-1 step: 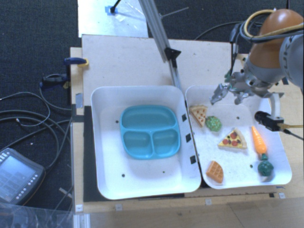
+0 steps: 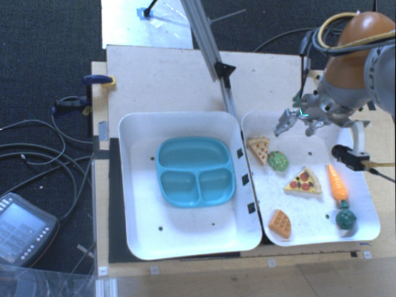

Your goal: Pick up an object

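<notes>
My gripper [image 2: 299,125] hovers over the back of the right bin [image 2: 371,231], open with nothing between its fingers. Just below and left of it lie a small tan pizza wedge [image 2: 258,148] and a round green toy [image 2: 278,161]. Further forward lies a pepperoni pizza slice [image 2: 304,182]. An orange carrot [image 2: 337,184] lies along the right side, with a dark green vegetable [image 2: 345,218] in front of it. An orange waffle piece [image 2: 279,224] sits at the front left of this bin.
The left bin [image 2: 136,228] holds a blue divided plate [image 2: 195,171]. A slanted metal pole [image 2: 204,36] ends at the wall between the two bins. A black part with a cable [image 2: 349,156] sticks out over the right bin's right side.
</notes>
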Robot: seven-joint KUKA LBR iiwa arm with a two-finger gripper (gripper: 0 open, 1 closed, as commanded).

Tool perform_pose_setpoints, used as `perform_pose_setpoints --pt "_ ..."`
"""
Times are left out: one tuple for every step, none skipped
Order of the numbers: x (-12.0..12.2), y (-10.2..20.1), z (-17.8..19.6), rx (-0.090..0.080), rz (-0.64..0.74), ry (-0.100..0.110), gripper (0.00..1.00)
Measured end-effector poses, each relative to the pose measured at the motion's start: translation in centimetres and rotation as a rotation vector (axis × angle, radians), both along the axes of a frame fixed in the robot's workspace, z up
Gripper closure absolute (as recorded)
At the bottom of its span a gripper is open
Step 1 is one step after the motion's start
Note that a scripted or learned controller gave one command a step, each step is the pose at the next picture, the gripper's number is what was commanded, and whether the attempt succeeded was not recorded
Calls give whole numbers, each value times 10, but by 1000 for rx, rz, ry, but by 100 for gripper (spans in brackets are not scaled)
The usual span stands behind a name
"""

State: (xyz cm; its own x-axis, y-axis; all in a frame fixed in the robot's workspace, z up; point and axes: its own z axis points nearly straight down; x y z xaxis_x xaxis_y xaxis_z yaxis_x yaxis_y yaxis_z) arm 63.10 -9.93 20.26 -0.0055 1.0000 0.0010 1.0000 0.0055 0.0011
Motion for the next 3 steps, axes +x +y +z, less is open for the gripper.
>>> perform_pose_setpoints --pt "4 -10 -52 -2 -5 4 0" --pt "4 -14 -110 3 -5 0 0" --pt "7 -14 -108 -2 -3 -5 0"
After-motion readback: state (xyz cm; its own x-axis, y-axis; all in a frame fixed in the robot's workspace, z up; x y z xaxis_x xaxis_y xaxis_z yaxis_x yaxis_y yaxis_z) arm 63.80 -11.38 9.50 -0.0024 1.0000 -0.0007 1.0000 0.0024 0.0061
